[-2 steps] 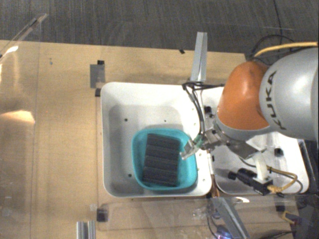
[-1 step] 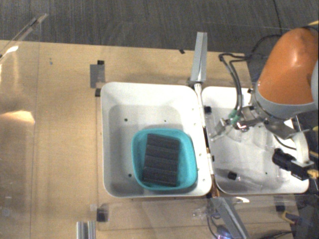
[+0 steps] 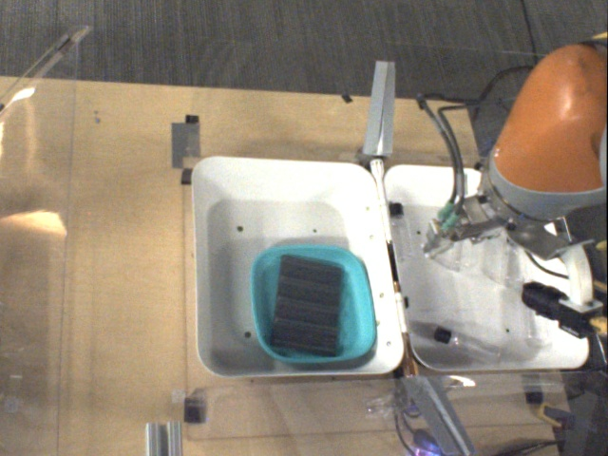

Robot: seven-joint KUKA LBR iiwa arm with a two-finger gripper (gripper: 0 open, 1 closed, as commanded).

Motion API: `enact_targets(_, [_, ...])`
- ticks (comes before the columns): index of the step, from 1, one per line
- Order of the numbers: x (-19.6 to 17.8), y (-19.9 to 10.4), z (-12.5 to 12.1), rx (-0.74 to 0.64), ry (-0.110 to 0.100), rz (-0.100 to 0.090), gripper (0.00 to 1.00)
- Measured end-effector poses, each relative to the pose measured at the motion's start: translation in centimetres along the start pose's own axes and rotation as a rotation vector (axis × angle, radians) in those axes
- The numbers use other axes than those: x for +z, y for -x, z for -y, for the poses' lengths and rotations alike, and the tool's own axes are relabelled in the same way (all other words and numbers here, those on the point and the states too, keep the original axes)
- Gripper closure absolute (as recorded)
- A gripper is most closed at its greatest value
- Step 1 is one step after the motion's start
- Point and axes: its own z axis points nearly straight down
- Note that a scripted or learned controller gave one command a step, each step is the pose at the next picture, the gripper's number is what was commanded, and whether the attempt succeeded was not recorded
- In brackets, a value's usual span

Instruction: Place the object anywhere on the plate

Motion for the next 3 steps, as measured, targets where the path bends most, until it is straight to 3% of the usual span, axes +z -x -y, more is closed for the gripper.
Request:
enact_targets(1, [9.9,-2.1,-5.0,-0.089,-0.012,-0.005,1.00])
enact_targets(2, [9.9,-2.1,-5.0,-0.088,-0.011,-0.005,0.00])
enact_targets(3, [-12.9,3.7,0.6,-0.199,-0.002,0.000,0.00])
